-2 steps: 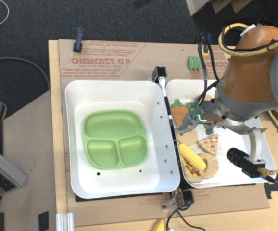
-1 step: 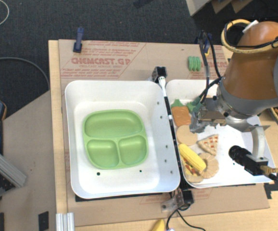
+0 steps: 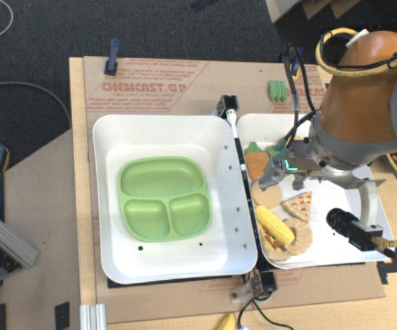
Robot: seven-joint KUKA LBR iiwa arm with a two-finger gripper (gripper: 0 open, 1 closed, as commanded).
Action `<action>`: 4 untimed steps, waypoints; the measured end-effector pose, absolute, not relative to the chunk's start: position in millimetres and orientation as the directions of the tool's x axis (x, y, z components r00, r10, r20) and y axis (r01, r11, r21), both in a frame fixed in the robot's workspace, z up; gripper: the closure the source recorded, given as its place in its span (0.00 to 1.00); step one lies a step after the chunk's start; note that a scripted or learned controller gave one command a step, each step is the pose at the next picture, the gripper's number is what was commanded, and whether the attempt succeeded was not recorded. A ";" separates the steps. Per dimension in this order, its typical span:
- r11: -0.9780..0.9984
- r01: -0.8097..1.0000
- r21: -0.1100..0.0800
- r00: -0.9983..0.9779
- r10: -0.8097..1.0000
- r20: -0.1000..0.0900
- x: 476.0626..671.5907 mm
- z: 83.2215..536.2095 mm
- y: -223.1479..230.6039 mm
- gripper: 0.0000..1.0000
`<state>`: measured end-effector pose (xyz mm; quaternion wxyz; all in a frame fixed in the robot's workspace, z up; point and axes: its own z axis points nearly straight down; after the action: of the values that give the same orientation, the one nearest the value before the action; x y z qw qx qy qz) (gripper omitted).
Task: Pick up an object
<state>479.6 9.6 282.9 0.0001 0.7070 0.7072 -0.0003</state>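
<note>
From the fixed overhead camera, the arm [image 3: 363, 95], grey with an orange band, reaches in from the right over the right-hand white bin [image 3: 384, 215]. Its claw [image 3: 281, 172] hangs low above a heap of toy food in that bin, and its fingers are too hidden by the wrist and cables to tell how far apart they stand or whether anything sits between them. Directly left of the claw lies a round brown piece [image 3: 257, 163], with a green piece [image 3: 255, 147] just beyond it. Just below the claw lies a pale round cracker [image 3: 271, 196], and a pizza slice [image 3: 299, 205] sits to the lower right. Further below, toward the bin's near edge, a yellow corn cob [image 3: 274, 225] rests against a tan biscuit [image 3: 300, 239]. Well to the claw's left, in the left-hand white bin [image 3: 109, 184], sits a green divided plate [image 3: 164, 198]. Both bins rest on a cardboard sheet [image 3: 150, 81].
</note>
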 end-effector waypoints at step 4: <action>0.004 1.000 -0.001 -0.004 1.000 0.002 479.2 184.4 -6.9 0.00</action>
<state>479.2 -6.9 184.4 -0.0009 0.7058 0.7085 0.0004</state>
